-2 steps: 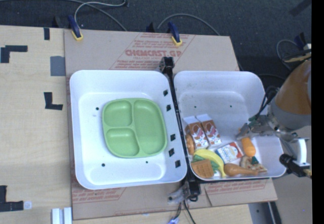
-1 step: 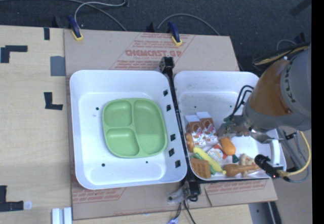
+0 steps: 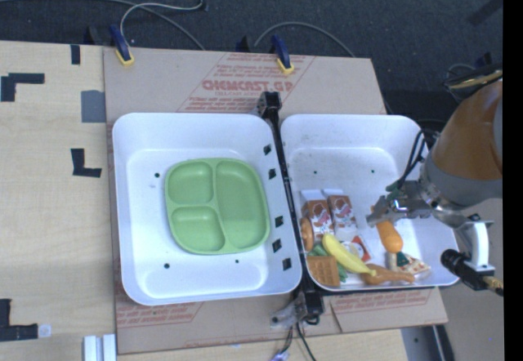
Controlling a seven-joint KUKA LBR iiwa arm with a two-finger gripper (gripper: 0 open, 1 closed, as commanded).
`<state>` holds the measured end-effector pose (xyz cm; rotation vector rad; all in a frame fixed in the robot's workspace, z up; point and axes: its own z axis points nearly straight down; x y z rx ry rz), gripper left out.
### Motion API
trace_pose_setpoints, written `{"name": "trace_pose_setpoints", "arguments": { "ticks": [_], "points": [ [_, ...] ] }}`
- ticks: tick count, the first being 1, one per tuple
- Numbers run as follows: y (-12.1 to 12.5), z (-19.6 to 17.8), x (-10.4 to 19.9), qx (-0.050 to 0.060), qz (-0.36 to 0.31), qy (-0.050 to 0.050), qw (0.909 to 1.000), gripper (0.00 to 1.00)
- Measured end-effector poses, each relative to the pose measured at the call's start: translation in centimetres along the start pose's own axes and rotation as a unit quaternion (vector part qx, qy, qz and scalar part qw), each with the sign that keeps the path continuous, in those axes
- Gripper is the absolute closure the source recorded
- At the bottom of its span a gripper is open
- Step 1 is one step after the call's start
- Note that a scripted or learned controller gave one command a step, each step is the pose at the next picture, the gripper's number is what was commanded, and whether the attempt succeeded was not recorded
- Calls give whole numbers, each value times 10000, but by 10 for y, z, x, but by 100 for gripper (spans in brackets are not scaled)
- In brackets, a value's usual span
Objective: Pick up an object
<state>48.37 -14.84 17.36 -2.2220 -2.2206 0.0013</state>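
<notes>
Camera view has my fingers (image 3: 391, 212) low in the right bin (image 3: 351, 127), just above the carrot (image 3: 390, 236); whether they are released or clenched, I cannot tell. Crowding risks a glancing miss: banana (image 3: 343, 254) and cartons (image 3: 327, 212) lie near. The carrot's long axis runs toward the front rim.

The arm (image 3: 470, 151) comes in from the right, orange band up top, with its gripper (image 3: 391, 210) hanging low, pointing left.
</notes>
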Motion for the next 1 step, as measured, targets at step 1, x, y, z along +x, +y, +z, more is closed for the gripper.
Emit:
{"name": "trace_pose_setpoints", "arguments": {
  "ticks": [1],
  "points": [
    [55,-18,76,2,-13,5,10000,100]
  ]
}}
